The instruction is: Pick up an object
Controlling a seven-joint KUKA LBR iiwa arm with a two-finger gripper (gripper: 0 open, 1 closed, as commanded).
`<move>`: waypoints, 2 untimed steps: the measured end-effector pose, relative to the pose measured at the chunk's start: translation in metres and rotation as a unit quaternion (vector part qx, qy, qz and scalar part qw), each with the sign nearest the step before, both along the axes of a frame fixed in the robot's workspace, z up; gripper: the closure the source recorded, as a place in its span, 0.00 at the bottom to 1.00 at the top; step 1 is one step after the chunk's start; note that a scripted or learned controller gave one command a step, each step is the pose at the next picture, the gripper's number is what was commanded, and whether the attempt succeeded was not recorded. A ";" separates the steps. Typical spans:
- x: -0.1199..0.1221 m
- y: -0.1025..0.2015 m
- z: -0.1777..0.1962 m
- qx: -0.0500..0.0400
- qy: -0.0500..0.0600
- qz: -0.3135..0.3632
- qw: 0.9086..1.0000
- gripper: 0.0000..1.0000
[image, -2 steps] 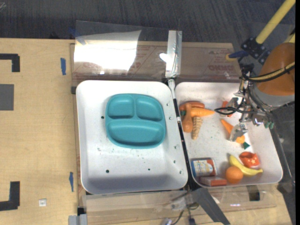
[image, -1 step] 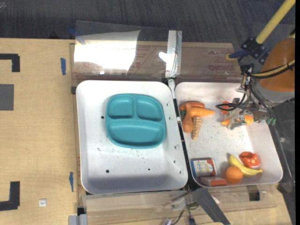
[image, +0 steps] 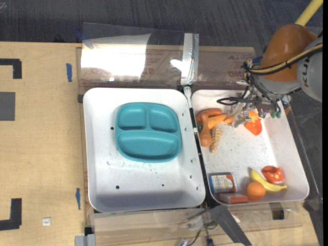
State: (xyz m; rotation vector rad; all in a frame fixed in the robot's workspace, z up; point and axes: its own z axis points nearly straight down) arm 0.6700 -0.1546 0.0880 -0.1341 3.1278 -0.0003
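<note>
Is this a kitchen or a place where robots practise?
Probably a robot practice bench, not a kitchen. The food looks like toys: a banana and an orange sit in a white bin, a teal divided plate lies in the other, and a gripper reaches in.

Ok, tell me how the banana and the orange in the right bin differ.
The banana is yellow, long and curved; the orange is orange and round. The banana lies stretched along the bin floor; the orange sits compact against its front side. Both are fruit in the right bin's near corner.
</note>
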 end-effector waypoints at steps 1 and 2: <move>-0.003 -0.003 0.000 0.000 0.006 -0.002 1.000 0.00; -0.012 0.030 0.000 0.001 0.002 -0.022 1.000 0.00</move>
